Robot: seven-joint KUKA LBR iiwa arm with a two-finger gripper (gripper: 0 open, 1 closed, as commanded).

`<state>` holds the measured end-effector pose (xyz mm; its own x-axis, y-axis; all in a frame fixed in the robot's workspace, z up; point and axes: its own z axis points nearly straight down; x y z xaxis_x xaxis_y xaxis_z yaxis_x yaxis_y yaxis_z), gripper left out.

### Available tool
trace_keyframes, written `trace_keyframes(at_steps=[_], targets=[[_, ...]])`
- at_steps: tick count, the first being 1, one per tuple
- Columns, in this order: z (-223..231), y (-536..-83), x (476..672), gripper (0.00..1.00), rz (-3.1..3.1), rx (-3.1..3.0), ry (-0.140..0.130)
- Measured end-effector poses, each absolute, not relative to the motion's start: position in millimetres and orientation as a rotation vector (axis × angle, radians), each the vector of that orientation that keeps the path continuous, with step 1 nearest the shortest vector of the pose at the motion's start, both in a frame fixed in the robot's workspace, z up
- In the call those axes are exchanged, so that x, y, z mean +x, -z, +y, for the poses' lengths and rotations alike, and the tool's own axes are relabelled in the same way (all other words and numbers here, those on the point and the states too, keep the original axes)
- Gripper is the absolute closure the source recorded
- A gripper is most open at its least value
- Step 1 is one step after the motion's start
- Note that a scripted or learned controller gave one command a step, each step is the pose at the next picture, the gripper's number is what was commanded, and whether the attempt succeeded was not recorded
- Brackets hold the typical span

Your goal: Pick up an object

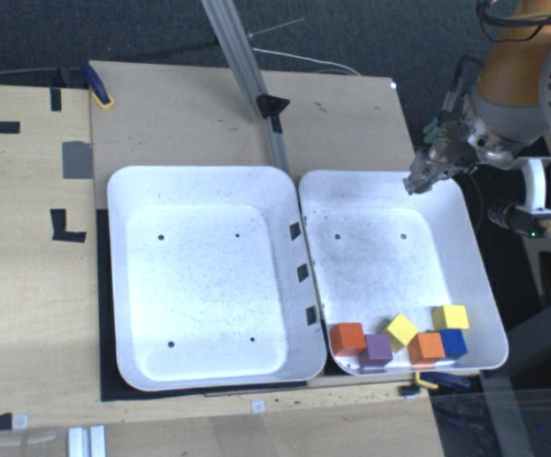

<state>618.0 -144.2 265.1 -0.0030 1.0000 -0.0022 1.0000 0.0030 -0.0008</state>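
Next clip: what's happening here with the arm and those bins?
The grey and orange arm's gripper hangs over the far right corner of the right white bin, nothing visibly held. Six small blocks sit clustered at that bin's near edge: two orange cubes, two yellow cubes, a purple cube and a blue cube. No pick has happened yet.

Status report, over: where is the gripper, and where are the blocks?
Gripper over the right bin's far right corner, holding nothing visible. Blocks clustered at that bin's near edge, untouched. Nothing in the way.
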Motion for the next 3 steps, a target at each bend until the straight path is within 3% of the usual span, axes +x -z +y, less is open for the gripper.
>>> trace_keyframes(at_steps=[1, 2, 3], targets=[[-143.6, -274.6, 618.3, 1.0, 2.225, 2.215, 0.006], [-27.8, -259.8, 620.9, 1.0, 2.233, 2.214, 0.0], [34.2, -189.3, 668.3, 1.0, 2.232, 2.216, 0.005]])
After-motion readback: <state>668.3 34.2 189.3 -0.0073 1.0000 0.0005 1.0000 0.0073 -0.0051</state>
